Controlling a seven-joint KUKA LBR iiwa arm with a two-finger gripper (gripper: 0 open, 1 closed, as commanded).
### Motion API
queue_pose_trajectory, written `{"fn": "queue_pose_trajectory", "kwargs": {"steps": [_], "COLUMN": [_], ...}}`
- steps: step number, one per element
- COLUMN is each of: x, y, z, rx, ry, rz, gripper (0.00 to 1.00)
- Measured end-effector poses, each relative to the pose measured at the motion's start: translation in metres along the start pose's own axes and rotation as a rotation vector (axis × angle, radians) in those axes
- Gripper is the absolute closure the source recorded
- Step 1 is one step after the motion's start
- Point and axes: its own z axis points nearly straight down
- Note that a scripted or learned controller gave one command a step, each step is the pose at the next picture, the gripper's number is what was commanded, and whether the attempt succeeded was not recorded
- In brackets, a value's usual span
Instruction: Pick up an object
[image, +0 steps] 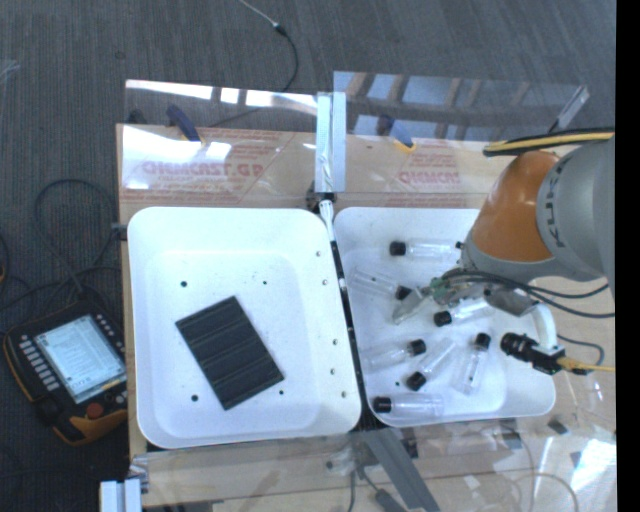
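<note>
Several clear vials with black caps lie scattered in the right bin (520, 405), among them one at the far side (421, 248), one near the middle (459, 314) and one by the near wall (409, 405). My gripper (437, 291) hangs low over the middle of this bin, reaching in from the right under the grey and orange arm (520, 215). It sits just above and between the vials near the bin's centre; one vial (384, 284) lies just left of it. A black ribbed rectangular pad (228, 351) lies flat in the left bin (160, 260).
A hand-held control pendant (65, 372) with cables rests on the floor left of the bench. A clear panel (240, 130) stands behind both bins. A black-tipped cable fitting (525, 348) hangs off the arm over the right bin's right side.
</note>
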Motion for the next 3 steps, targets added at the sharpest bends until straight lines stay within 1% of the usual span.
{"fn": "queue_pose_trajectory", "kwargs": {"steps": [1,2,3], "x": [-0.0002,0.0000,0.0000], "y": [0.0023,0.0022,0.0022], "z": [-0.0105,-0.0104,-0.0104], "rx": [-0.006,-0.006,-0.006], "ry": [-0.001,-0.001,-0.001], "rz": [0.001,0.001,0.001], "gripper": [1.00,0.00,0.00]}}
